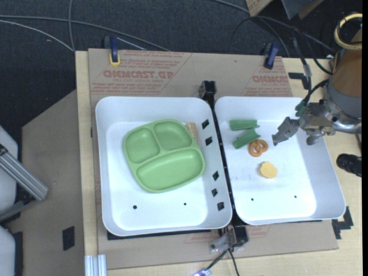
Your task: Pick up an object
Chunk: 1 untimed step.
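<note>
Right bin (322,203) holds four small items, all in its upper-left part. Two green pieces: upper green piece (244,124) lies with long axis roughly left-right; lower green piece (245,138) lies just below it, tilted, right end higher. Orange pretzel-shaped piece (258,148) sits just beside the lower green piece's right end. Yellow round piece (268,169) lies below the pretzel, apart from it.

End effector (283,134) hangs over the right bin, just right of the pretzel, dark tip pointing down-left; cannot tell whether it is spread or closed. Nothing visibly between its fingers.

Left bin (112,203) holds a green divided plate (164,154), tilted slightly. Both bins rest on the surface (144,62).
</note>
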### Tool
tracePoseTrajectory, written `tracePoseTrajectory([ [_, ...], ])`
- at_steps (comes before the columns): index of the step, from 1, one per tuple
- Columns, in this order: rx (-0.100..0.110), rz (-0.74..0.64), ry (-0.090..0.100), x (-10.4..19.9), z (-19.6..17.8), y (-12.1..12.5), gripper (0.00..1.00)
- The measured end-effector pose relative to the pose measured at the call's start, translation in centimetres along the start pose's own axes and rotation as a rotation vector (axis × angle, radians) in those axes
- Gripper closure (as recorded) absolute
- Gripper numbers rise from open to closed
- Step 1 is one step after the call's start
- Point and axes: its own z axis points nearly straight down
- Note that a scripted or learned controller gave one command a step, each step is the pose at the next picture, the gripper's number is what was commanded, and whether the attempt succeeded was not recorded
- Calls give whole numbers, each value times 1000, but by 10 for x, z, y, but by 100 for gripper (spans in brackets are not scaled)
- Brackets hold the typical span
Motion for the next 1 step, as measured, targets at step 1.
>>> tracePoseTrajectory([
  [1, -11, -2, -2, 0, -5, 2, 0],
])
